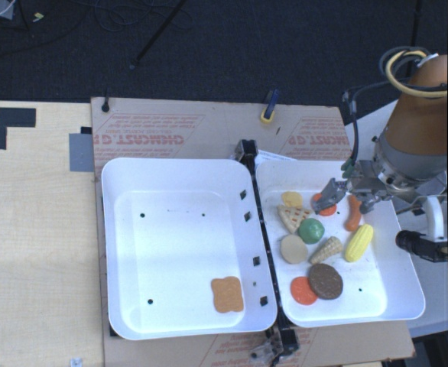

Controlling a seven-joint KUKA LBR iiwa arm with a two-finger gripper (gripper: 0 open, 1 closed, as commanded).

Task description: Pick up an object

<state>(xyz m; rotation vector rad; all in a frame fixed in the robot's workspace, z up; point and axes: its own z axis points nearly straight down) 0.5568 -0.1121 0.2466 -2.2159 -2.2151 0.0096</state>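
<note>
1. Two white bins are seen side by side on the counter (40, 228): the left bin (124, 205) and the right bin (407, 300).
2. A tan toast slice (227, 294) is found lying flat near the front right corner of the left bin, well apart from everything else.
3. The remaining objects are gathered in the right bin: a yellow piece (291, 199), a waffle wedge (292, 218), a green ball (311, 231), a beige disc (293, 249), a cone (326, 249), a corn cob (358, 242), a carrot (353, 214), a brown cookie (326, 281) and a red-orange disc (303, 291).
4. The cookie is seen touching the red-orange disc, partly over it.
5. The arm (419, 121) is seen reaching in over the right bin's back right part.
6. The gripper (329, 199) is placed low above a small red object (328, 210), just beside the yellow piece.
7. Whether its fingers are wide or narrow cannot be told, and nothing is seen held between them.
</note>
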